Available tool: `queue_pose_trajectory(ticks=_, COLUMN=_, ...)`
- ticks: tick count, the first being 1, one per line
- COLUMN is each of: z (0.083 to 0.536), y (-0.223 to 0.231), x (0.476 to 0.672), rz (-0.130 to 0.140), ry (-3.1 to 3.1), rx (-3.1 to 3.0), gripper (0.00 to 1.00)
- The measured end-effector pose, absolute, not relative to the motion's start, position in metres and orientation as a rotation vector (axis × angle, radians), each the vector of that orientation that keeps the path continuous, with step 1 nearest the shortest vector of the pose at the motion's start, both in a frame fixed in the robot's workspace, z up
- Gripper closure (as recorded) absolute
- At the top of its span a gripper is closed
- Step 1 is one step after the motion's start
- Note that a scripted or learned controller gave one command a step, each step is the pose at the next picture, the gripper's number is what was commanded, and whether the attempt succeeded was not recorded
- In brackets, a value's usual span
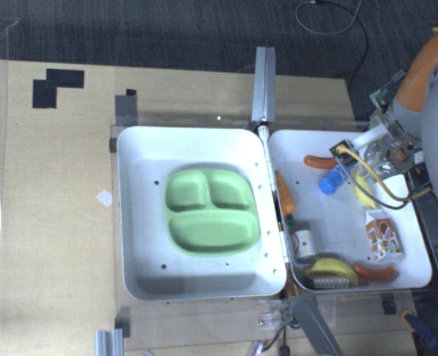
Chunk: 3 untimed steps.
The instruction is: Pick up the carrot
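Small carton [384, 237] is showing red print, too small to read. Carrot [281, 191] is lying lengthwise along the right bin's [333, 221] left wall: slim, orange, with a dark green end nearest the camera. Bare floor is lying just right of it. End effector [385, 153] is hovering over the far right corner, well apart from the carrot; can't tell its opening.

Overhead camera slants down onto both bins [130, 213]
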<state>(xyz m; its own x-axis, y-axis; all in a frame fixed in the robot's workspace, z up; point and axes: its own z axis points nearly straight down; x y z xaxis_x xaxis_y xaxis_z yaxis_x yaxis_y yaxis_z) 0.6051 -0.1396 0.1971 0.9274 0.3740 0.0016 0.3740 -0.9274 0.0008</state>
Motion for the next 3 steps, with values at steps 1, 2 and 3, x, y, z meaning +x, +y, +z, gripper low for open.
queue_pose_trajectory(ticks=1, z=0.107, y=-0.102, x=0.631, rz=0.008, ry=0.788, rx=3.04, gripper=1.0)
queue_pose_trajectory(ticks=2, z=0.106, y=-0.17, x=0.634, rz=0.019, ry=1.231, rx=2.894, gripper=1.0)
queue_pose_trajectory(ticks=3, z=0.09, y=-0.094, x=0.582, rz=0.018, ry=1.022, rx=2.969, gripper=1.0)
